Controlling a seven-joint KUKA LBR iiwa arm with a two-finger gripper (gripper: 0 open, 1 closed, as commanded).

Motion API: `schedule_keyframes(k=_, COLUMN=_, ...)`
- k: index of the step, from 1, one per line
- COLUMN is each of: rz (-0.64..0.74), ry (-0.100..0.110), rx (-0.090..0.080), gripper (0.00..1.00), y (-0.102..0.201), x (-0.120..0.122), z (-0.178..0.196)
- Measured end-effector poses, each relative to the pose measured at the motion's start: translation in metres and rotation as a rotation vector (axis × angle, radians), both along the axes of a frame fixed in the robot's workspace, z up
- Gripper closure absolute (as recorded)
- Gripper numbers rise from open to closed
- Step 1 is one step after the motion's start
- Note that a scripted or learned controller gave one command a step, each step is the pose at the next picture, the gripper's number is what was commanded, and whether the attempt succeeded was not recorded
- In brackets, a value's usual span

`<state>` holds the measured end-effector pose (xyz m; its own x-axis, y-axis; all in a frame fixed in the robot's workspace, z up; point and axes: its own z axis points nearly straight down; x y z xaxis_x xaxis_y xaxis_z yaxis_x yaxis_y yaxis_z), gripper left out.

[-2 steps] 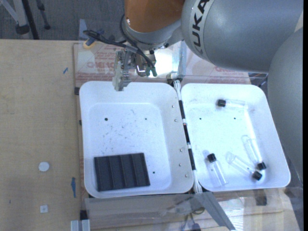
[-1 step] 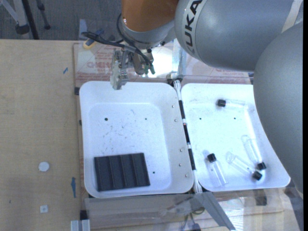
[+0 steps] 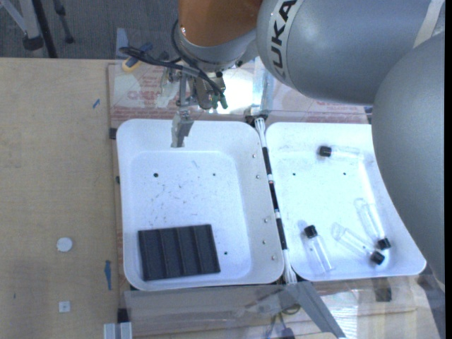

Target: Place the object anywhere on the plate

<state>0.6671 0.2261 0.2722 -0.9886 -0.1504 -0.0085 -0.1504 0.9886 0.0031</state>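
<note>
Vials well apart from end effector.

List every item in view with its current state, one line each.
Gripper: above the left bin's far edge, nothing visibly held.
Dark ridged plate: flat in left bin, nothing on it.
Four clear vials: lying in right bin, black caps on.

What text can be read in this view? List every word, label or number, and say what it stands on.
"KUKA": black letters on the grey robot arm, partly cropped, running slantwise.
Reddish print on the pale sheet behind the left white bin: too blurred to read.
Nothing else legible.
</note>
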Motion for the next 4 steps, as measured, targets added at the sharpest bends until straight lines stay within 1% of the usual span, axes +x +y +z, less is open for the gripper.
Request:
schedule_keyframes(k=1, rz=-0.001, ry=-0.008, rx=0.005, gripper=1.0, y=0.001, x=0.001, z=0.013)
schedule_keyframes(k=2, rz=0.065, ry=0.005, rx=-0.003, gripper=1.0, y=0.0, x=0.0, z=-0.014)
schedule_keyframes(k=3, rz=0.065, ry=0.005, rx=-0.002, gripper=0.0, y=0.0, x=0.0, z=-0.014)
schedule_keyframes(k=4, rz=0.065, ry=-0.003, rx=0.002, gripper=1.0, y=0.001, x=0.001, z=-0.001)
